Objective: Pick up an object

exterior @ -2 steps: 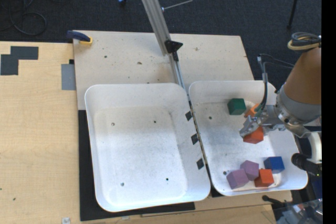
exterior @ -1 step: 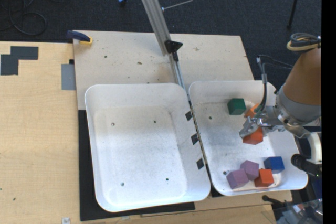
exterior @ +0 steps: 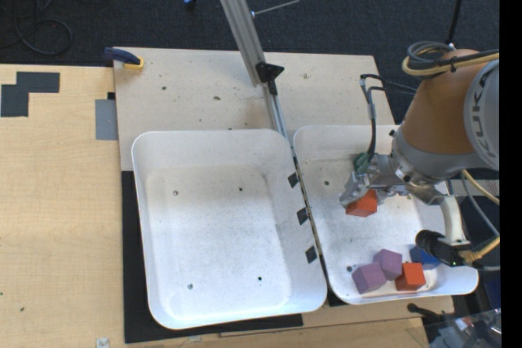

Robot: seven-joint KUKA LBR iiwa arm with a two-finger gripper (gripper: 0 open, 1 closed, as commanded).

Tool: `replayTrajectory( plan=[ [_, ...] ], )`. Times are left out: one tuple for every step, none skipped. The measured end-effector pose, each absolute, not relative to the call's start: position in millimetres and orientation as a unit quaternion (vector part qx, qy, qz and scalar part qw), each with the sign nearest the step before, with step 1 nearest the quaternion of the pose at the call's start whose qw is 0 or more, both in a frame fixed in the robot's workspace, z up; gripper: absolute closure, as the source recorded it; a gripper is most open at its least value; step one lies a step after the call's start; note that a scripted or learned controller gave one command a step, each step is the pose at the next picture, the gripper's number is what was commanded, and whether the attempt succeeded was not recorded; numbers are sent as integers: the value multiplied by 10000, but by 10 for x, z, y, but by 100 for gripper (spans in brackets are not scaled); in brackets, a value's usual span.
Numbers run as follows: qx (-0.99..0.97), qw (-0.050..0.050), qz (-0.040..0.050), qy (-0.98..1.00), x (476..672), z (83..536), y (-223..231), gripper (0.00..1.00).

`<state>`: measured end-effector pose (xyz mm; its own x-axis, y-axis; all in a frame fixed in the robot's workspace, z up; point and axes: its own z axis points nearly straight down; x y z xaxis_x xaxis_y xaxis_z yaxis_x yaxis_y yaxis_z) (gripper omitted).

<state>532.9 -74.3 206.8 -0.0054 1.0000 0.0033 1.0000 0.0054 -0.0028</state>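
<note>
Contact appears to be made already: the gripper [exterior: 359, 193] is seen over the right bin [exterior: 326, 144], and an orange-red block [exterior: 362, 204] sits at its fingertips, seemingly pinched between the 2 fingers, though the hold is partly hidden by the wrist and cannot be judged as firm. The block is placed in the middle of the right bin, well apart from the 4 other pieces clustered near the bin's front corner: 2 purple blocks [exterior: 378, 270], a blue block [exterior: 423, 256] and an orange block [exterior: 412, 276]. The left bin [exterior: 155, 151] is not involved. For the step to be done well, the grip should be kept closed and the lift made straight up, slowly, so that the block is not twisted out of a shallow pinch. Sideways travel should be withheld until the block is seen clear of the bin floor.
</note>
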Motion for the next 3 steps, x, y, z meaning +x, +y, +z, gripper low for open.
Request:
replayTrajectory(
  plan=[
    [-7055, 17, 2, -7087, 5522, 2061, -263, 100],
    [-7055, 17, 1, -7087, 5592, 2232, 255, 100],
    [-7058, 19, 8, -7085, 5720, 2199, 693, 100]
  ],
)
